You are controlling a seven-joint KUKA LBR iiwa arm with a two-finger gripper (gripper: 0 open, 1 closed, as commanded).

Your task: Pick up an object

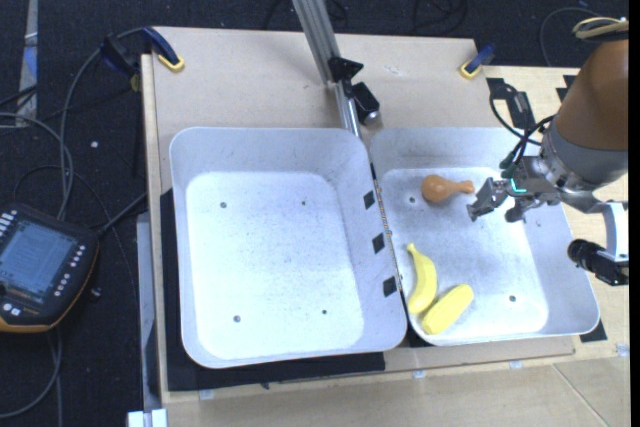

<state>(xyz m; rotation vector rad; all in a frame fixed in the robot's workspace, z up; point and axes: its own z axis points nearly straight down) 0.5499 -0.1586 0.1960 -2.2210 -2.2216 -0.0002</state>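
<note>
**Arm over the right bin**

The gripper (492, 198) hovers just beside the orange chicken leg (445, 188) near the right bin's (570, 310) far edge; whether its jaws are spread cannot be told. Banana (423, 277) and yellow piece (447, 308) lie near its front-left corner.

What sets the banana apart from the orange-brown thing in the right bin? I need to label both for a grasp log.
The banana is yellow, long and curved; the orange-brown object is rounder with a thin stem end. The banana lies by the bin's left wall, touching a yellow lemon-like piece; the orange-brown object lies alone, farther back, close to the gripper. Both rest on the right bin floor, ungrasped.
</note>
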